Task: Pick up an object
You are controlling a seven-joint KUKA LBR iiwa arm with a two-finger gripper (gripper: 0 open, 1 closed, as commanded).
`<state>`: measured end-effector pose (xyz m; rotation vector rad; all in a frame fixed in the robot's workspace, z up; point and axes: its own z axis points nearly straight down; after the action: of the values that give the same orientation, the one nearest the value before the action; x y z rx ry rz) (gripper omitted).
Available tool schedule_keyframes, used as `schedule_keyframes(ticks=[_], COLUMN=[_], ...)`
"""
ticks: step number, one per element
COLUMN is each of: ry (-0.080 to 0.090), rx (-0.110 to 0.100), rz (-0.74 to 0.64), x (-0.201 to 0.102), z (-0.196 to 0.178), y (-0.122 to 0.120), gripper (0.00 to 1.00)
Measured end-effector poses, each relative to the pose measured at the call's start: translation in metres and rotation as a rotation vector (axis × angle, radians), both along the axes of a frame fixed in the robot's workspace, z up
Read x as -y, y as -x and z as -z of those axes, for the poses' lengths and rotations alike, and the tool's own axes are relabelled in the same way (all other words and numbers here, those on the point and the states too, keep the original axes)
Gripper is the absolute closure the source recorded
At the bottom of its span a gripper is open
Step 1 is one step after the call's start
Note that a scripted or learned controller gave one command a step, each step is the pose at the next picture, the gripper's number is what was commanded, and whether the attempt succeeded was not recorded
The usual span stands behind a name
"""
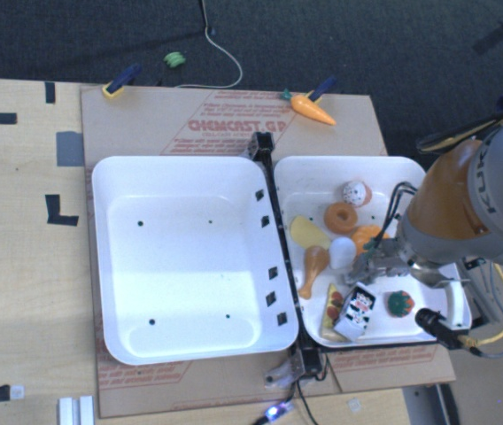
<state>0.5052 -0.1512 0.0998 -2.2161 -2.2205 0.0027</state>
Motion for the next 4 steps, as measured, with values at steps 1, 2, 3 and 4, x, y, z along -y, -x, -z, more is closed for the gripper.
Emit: schedule_keyframes(ticks=[1, 2, 3, 4], ry=[0.002, 0.000, 0.004, 0.004], rx=[-0.019, -0.012, 0.005, 0.004], rz=[-0.008, -0.001, -0.003, -0.002], x=[0.060, 0.059, -0.028, -0.026], z=[0.018, 0.017, 0.015, 0.005], y=[-0.148, -0.146, -0.164, -0.163], gripper=[1.00, 0.00, 0.00, 1.00])
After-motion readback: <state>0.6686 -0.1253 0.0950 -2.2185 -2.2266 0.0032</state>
